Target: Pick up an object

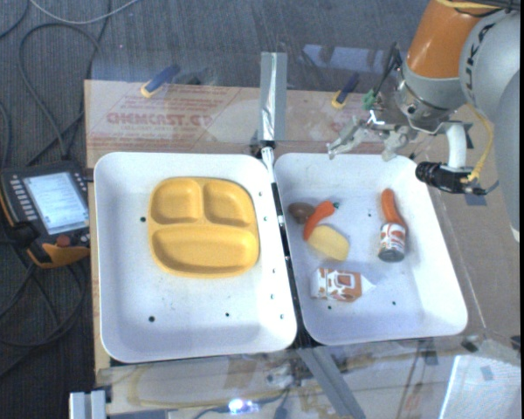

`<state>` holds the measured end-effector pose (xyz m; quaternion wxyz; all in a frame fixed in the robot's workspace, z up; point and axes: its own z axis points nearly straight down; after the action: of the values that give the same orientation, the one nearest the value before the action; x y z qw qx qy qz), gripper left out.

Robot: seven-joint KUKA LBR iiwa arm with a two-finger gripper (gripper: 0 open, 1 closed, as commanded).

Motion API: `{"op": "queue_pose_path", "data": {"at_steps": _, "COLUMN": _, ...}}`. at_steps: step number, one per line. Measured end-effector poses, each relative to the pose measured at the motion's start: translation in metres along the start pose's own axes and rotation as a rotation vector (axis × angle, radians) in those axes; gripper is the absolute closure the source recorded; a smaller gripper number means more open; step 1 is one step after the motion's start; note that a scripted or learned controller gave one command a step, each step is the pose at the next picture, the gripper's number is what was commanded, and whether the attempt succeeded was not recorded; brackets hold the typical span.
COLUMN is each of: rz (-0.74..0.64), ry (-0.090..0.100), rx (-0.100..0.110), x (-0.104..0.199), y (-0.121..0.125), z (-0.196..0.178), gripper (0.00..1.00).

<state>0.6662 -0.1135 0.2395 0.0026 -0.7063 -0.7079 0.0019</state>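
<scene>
The right bin [437, 312] holds several small objects. A brown lump [299, 210] and an orange carrot [318, 218] lie at its left side, with a yellow wedge [329, 242] just below them. A white and orange carton [337, 285] lies nearer the front. At the right are an orange sausage [389, 203] and a small can [392, 242]. My gripper [363, 138] hangs over the bin's far rim with its two fingers spread open and nothing between them.
The left bin [122, 321] bears a yellow divided tray [204, 226]. A metal post [272, 94] stands behind the seam between the bins. A teach pendant [45, 206] lies on the floor at the left. Clamps sit on the board behind the bins.
</scene>
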Motion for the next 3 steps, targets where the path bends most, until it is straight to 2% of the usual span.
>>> {"op": "queue_pose_path", "data": {"at_steps": 1, "rz": -0.066, "ry": -0.001, "rx": 0.001, "x": -0.029, "y": -0.043, "z": 0.074, "gripper": 0.0}}
{"op": "queue_pose_path", "data": {"at_steps": 2, "rz": 0.029, "ry": 0.003, "rx": -0.003, "x": -0.093, "y": -0.046, "z": 0.146, "gripper": 0.0}}
{"op": "queue_pose_path", "data": {"at_steps": 3, "rz": 0.028, "ry": 0.005, "rx": 0.001, "x": -0.091, "y": -0.045, "z": 0.14, "gripper": 1.0}}
